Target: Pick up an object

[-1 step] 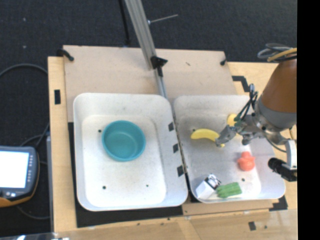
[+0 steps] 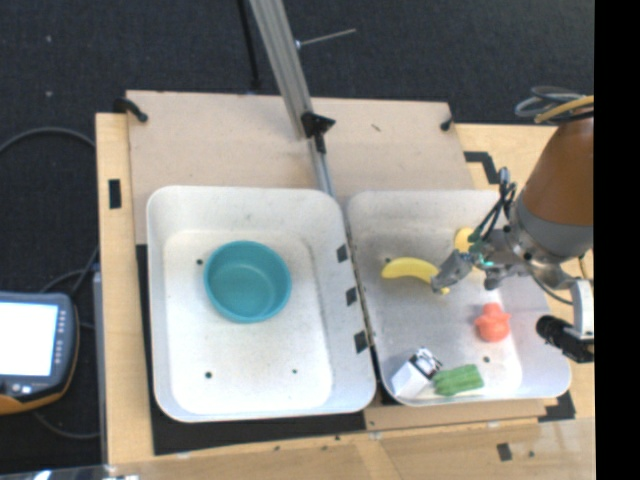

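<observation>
My gripper (image 2: 466,282) hangs low over the right bin (image 2: 400,218), near its middle, and stands open. Its left finger (image 2: 446,274) reaches down to the right end of a yellow banana (image 2: 408,268) that lies flat on the bin floor. I see nothing between the fingers. A small yellow piece (image 2: 463,238) shows just behind the gripper, partly hidden by it. An orange-red object (image 2: 490,323) rests to the gripper's lower right. At the front edge a green object (image 2: 458,380) lies beside a small white and black object (image 2: 416,370).
The left bin (image 2: 180,388) holds a teal bowl (image 2: 247,280). A slanted metal rail (image 2: 290,78) runs from the top of the view down to the gap between the bins. The arm's grey and orange body (image 2: 560,188) covers the right bin's far right corner.
</observation>
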Motion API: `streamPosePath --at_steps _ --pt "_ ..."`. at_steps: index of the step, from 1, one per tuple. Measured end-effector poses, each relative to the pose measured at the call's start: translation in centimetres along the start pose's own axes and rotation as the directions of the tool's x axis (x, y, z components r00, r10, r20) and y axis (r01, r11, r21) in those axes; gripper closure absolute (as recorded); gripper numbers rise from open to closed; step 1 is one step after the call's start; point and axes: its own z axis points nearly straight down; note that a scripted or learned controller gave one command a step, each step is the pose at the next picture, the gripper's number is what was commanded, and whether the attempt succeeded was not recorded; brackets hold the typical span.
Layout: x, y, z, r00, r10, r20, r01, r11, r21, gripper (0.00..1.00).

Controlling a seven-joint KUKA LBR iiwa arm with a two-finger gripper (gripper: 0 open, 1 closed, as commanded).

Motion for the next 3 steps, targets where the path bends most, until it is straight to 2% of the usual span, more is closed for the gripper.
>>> streamPosePath --at_steps 2,3 --pt "0.1 0.2 9.7 1.000 0.002 0.002 -0.002 1.000 0.007 0.00" --pt "0.1 0.5 8.3 1.000 0.008 0.001 -0.008 1.000 -0.002 1.00"
